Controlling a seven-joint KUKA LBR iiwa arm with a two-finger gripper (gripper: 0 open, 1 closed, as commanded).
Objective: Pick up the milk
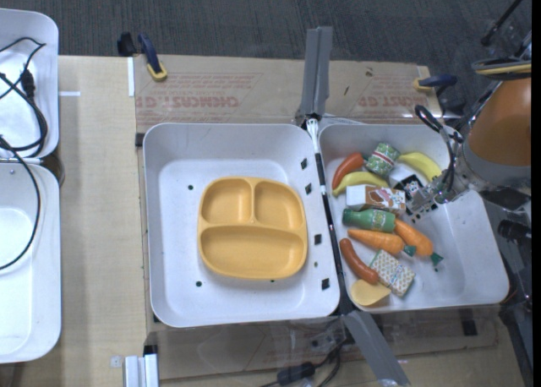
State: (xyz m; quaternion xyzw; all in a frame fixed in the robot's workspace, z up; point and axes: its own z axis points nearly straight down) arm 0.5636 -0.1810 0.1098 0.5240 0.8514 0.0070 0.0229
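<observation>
In the right shallow white plastic bin (473,284), the small white-and-red toy milk carton (378,198) is lying on its side among plastic food, touching the green bottle (369,220). It is likely light, stiff and slick, best pinched across its flat faces. Beyond it, the end effector (425,199) is hovering just beside; whether it is clenched, I cannot tell.
</observation>
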